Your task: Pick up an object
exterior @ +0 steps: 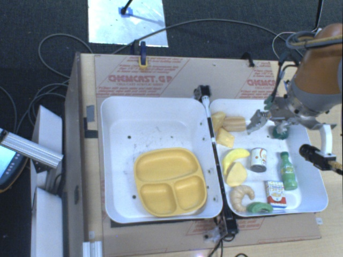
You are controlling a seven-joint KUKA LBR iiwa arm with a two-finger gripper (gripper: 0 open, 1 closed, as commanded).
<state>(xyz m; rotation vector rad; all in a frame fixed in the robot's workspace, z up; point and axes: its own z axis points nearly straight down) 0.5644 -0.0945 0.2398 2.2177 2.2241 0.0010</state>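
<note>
1. Several toy foods are lying in the right bin [319, 199]: nearest the camera, a croissant [241, 195], a green pepper [259, 208] and a small carton [275, 193].
2. Mid-bin, a banana [235, 157], a small can [259, 159] and a green bottle [288, 170] are sitting apart; the can is probably light, rigid and slick, best pinched across its sides.
3. Farther back, the gripper [259, 120] is hovering just beside a bread roll [233, 124], its jaws looking apart and clamping nothing.

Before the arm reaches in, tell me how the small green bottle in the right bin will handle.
The small green plastic bottle lies on its side on the right white bin floor, so a push would probably roll it. It looks like a toy, likely light and stiff. Its smooth rounded body may slip between the tool fingers.
</note>
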